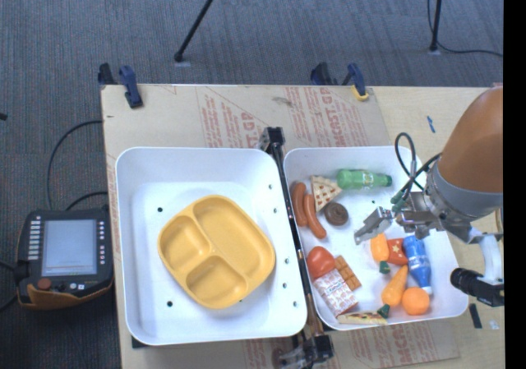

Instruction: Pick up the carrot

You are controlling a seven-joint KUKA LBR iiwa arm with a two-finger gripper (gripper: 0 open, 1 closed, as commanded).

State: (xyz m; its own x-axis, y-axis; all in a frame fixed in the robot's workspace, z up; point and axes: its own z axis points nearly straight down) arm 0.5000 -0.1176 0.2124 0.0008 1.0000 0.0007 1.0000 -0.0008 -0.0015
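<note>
We see the gripper (380,222) low over the right bin (374,153), its fingers apart with nothing between them, pointing left from the grey arm (468,186) that comes in from the right. The carrot (395,285) lies just below and a bit right of the gripper, slanted, not touched. It is hemmed in: an orange (416,301) touches its lower right, a blue bottle (417,264) lies along its right, and orange and red pepper-like pieces (388,249) sit between it and the gripper. Left of the carrot there is a small bare patch of bin floor, then a waffle piece (348,272), a white-and-red packet (334,292) and a tomato (320,260). Left of the gripper we see a chocolate donut (335,214), two sausages (305,208) by the bin's left wall and a pizza slice (325,191); a green bottle (362,179) lies up left near the far wall. A second flat slice (362,319) rests against the near edge, below the carrot. Far left of the gripper, the left bin (140,170) holds a yellow divided plate (215,251), with open floor all round it.
</note>
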